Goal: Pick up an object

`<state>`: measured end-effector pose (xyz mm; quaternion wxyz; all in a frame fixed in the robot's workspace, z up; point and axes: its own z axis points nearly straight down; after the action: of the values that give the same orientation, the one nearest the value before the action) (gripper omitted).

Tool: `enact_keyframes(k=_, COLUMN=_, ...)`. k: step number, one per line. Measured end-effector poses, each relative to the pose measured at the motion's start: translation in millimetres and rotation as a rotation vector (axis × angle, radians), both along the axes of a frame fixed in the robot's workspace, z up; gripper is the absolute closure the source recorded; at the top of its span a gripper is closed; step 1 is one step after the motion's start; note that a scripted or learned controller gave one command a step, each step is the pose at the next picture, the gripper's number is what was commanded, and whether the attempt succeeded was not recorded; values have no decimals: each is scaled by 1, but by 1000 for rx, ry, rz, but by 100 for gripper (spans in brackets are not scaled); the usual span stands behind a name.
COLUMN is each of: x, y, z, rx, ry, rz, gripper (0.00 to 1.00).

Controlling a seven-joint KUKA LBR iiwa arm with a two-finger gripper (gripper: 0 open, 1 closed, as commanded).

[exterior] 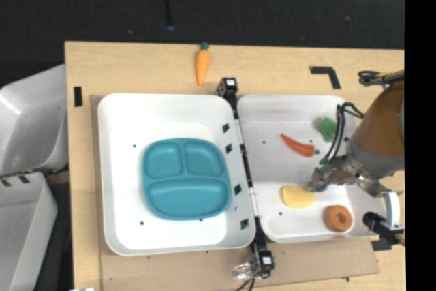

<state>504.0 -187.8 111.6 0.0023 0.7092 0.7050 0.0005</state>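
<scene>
Doughnut (338,218), claw (320,180) tips unclear

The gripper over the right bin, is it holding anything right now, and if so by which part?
Cannot be told. The gripper sits just above the yellow piece, but nothing shows between its tips.

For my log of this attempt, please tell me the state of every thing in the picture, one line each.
Blue divided plate: flat in left bin, nothing on it.
Carrot: lying on the bench, outside both bins.
Red pepper: lying in right bin.
Green piece: in right bin.
Yellow piece: in right bin, beside the end effector.
Doughnut: flat, right bin.
</scene>
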Motion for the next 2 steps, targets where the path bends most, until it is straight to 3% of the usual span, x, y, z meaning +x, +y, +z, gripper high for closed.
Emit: enact_keyframes(k=2, x=1, y=-12, z=96, rx=0, ry=-3, rz=9, gripper=100)
